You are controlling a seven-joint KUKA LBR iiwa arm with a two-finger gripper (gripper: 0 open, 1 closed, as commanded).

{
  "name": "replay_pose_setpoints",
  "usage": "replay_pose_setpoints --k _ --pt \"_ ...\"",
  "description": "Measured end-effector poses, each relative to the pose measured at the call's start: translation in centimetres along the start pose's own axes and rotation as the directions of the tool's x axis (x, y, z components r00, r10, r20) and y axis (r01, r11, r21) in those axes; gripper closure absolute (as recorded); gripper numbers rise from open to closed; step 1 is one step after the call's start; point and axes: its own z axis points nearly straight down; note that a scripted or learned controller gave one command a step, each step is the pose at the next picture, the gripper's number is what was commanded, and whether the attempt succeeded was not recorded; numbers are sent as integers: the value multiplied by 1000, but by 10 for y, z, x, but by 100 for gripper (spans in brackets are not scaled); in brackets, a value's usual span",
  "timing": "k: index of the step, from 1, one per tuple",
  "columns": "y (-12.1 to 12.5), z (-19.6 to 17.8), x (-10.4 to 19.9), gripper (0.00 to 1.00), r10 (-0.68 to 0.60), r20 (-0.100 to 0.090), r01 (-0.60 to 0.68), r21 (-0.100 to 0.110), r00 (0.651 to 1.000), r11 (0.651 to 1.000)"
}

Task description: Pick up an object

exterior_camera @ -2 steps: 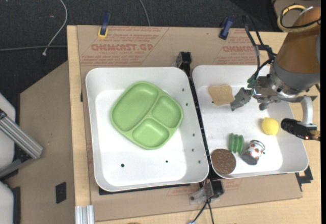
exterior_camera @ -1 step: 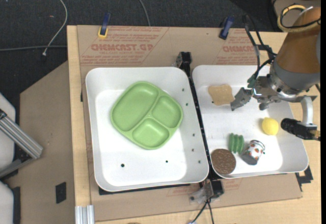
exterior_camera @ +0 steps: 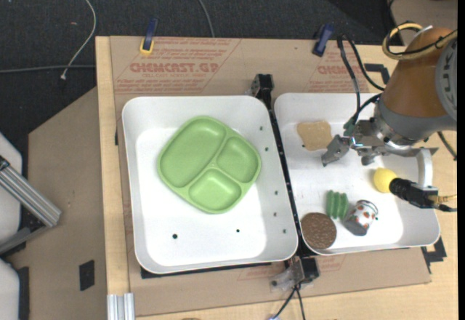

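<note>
- The claw (exterior_camera: pixel 353 149) hangs over the right bin (exterior_camera: pixel 305 111) with fingers spread, grasping nothing
- A tan sponge (exterior_camera: pixel 314 134) lies just left of it
- A green divided plate (exterior_camera: pixel 209 164) sits in the left bin (exterior_camera: pixel 145 238)

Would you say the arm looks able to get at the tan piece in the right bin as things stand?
Probably yes. The gripper hangs over the right bin, just right of the tan piece, which lies apart from the other items with nothing on top of it.

green plate (exterior_camera: pixel 209 164) in left bin (exterior_camera: pixel 138 166), arm (exterior_camera: pixel 414 93) perhaps over right bin (exterior_camera: pixel 305 104)
</note>
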Motion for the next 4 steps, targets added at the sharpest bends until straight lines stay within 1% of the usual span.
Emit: replay_pose_setpoints --k 1,2,3,4 --pt "-8 59 3 0 0 -1 0 4 1000 1000" --pt "-8 66 3 0 0 -1 0 2 1000 1000" --pt "-7 54 4 100 1 -1 -1 -2 1000 1000" --pt "-1 -8 6 100 -2 3 2 -9 1000 1000"
